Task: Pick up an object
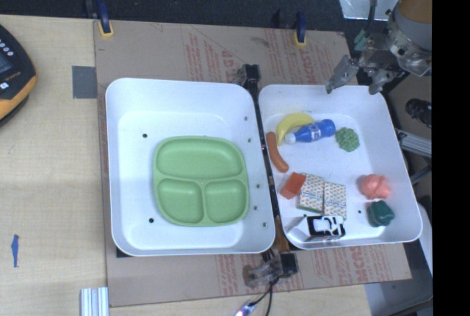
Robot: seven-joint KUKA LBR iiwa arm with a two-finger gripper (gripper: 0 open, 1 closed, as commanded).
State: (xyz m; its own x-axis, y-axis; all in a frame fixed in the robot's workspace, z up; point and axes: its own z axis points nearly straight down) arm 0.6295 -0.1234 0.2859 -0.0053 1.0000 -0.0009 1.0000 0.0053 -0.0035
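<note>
Contents: 2 bins (121,160); 1 green tray (200,180); 1 banana (292,121); 1 blue bottle (313,131); 1 sausage (277,153); 2 patterned packets (323,195); 1 broccoli (347,139).

right bin (393,132) crowded at bottom; open floor mid-right between broccoli (347,139) and pink thing (374,186).

The wooden surface (51,182) bears a brown board (213,50), clamped at its far edge. Two white bins sit on the board side by side: left bin (125,98) and right bin (396,182). A yellow device (11,76) rests at the surface's left edge.
</note>
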